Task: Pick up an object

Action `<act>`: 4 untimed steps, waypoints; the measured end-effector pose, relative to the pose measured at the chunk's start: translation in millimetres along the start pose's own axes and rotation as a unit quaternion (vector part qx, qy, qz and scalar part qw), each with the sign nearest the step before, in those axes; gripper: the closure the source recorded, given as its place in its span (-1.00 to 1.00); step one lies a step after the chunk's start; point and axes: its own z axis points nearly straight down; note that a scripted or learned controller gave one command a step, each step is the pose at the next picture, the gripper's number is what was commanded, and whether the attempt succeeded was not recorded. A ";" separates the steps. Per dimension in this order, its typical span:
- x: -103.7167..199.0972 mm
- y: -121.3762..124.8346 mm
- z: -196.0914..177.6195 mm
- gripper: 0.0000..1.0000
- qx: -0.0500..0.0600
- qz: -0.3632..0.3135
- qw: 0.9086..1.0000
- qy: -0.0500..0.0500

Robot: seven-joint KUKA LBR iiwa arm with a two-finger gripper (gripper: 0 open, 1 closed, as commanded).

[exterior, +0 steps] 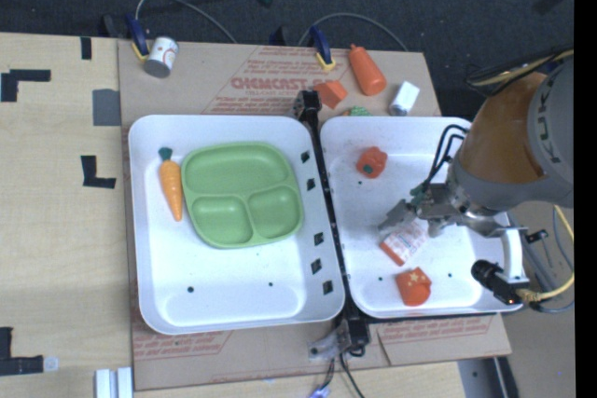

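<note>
Smooth glossy white plastic bins, matt green plastic divided plate, printed brown cardboard sheet, pale wood-grain worktop, glossy orange arm band

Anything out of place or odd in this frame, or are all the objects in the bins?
Several items lie outside the bins on the cardboard behind them: an orange bottle-like toy, a small orange piece, a white block and a small can. Nothing looks spilled or damaged.
</note>
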 end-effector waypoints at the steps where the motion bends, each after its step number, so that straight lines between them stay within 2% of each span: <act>1: -9.0 -15.7 64.1 -1.00 -0.005 0.002 1.000 -0.004; 2: 14.6 62.6 63.8 -1.00 -0.005 0.000 1.000 -0.002; 3: 14.4 122.2 64.1 -1.00 -0.004 0.000 1.000 -0.002; 4: 24.2 160.1 64.9 -1.00 -0.003 0.000 1.000 -0.001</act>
